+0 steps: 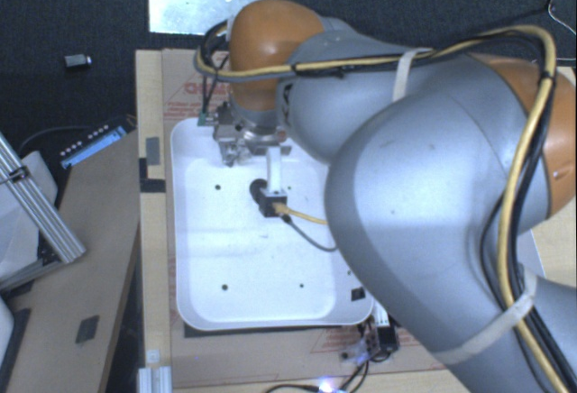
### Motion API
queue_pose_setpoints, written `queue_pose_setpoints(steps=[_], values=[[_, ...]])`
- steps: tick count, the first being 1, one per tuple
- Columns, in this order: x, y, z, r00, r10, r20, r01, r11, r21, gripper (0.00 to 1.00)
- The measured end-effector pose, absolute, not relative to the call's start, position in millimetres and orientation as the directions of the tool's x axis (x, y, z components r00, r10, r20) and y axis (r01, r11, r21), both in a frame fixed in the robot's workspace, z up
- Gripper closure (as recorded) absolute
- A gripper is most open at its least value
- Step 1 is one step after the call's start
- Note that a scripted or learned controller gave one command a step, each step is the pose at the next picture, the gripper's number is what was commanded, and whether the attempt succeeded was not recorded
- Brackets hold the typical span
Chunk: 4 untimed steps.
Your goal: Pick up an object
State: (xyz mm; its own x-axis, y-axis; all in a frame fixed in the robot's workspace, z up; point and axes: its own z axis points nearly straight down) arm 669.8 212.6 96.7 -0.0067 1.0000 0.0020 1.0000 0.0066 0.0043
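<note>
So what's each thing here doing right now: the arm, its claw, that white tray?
Arm: reaching in over the white bin, covering much of it.
Gripper: low over the bin's far part.
White bin: lying flat on the bench; its floor near the front shows small dark dots.
Yellow cable: running along the arm, strapped to it.
</note>
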Motion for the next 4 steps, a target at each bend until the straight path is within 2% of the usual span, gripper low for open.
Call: queue_pose_setpoints(steps=[1, 4], values=[[668.6, 231.4, 84.7, -0.006, 1.0, 0.001, 1.0, 0.006, 0.002, 1.0], [670.2, 233.8, 97.1, -0.006, 1.0, 0.001, 1.0, 0.006, 0.004, 1.0]])
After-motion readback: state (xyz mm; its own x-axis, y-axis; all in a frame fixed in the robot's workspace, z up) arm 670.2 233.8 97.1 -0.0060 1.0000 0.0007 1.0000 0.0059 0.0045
